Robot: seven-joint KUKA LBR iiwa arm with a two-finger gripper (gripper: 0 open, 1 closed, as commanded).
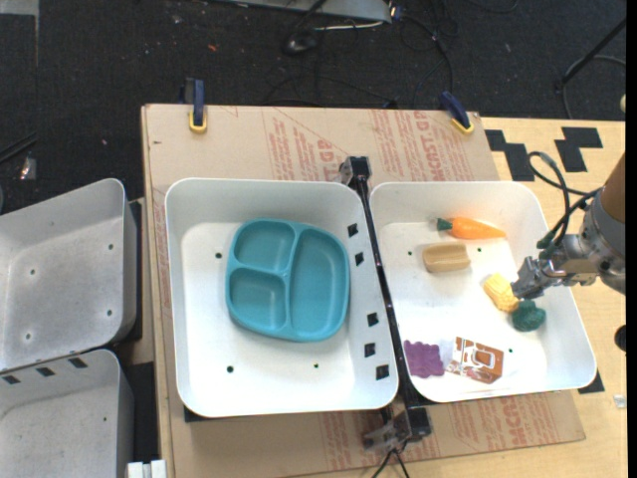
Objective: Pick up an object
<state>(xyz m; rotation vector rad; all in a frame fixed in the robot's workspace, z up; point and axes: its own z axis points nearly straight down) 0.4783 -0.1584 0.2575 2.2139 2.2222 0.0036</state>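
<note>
Gripper (526, 283) hovers low at the frame's right, over the yellow toy (498, 291) and green piece (530, 317); finger state, can't tell from here.

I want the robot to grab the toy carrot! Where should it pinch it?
Probably across the thick orange middle of the carrot, coming straight down from above. It lies flat and apart from the tan block, its long sides free; the green stem end looks too small to grip.
</note>
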